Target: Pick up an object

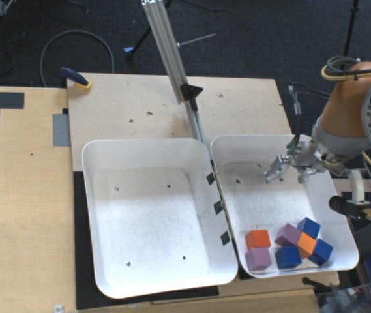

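Your tool point(281, 170) hung over the far part of the right bin point(237, 150), reaching in from the right, and whether it was open or closed could not be told; nothing could be seen in its grasp. The grey arm point(345, 119) with its orange band stood behind it at the right edge.

The things to pick all lay clustered in the near right corner of that bin, well apart from your tool: an orange cube point(258, 238), a purple cube point(258, 259) just nearer than it, a second purple cube point(288, 235), a blue cube point(288, 257), a small orange block point(306, 244), a blue cube point(309, 227) at the far side of the cluster and another blue cube point(322, 252) against the near right wall. Several touched one another.

Between your tool and the cluster the bin floor was bare, speckled white. The left bin point(100, 155) sat beside the right one, their walls meeting at a seam with small black clips point(217, 207). A slanted metal post point(169, 51) rose from the bench point(139, 109) just beyond that seam, close to the left of your tool.

The bench was pale wood with dark patches at the left; a blue-and-yellow clamp point(74, 77) sat at its far left corner. Cables point(77, 47) lay on the dark floor beyond.
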Action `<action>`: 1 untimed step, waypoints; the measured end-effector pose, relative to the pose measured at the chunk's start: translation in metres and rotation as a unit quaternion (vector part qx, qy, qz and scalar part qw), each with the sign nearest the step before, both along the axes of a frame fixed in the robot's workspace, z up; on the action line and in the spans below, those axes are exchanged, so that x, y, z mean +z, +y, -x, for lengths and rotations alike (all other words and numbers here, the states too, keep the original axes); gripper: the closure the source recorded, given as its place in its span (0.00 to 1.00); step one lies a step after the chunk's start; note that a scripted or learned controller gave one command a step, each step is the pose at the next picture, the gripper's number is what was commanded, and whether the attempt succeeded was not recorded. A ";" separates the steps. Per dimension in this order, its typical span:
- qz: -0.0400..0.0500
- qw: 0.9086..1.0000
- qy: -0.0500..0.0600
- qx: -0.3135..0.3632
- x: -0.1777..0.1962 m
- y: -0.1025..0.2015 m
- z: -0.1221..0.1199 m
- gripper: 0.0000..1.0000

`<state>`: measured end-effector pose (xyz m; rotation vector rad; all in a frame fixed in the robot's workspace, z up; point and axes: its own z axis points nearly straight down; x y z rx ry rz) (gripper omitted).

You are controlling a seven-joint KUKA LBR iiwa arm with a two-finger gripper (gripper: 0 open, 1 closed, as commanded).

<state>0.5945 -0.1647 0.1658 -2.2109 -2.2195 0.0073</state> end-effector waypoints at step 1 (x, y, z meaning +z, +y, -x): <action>0.001 1.000 -0.008 0.000 0.109 0.050 0.012 0.00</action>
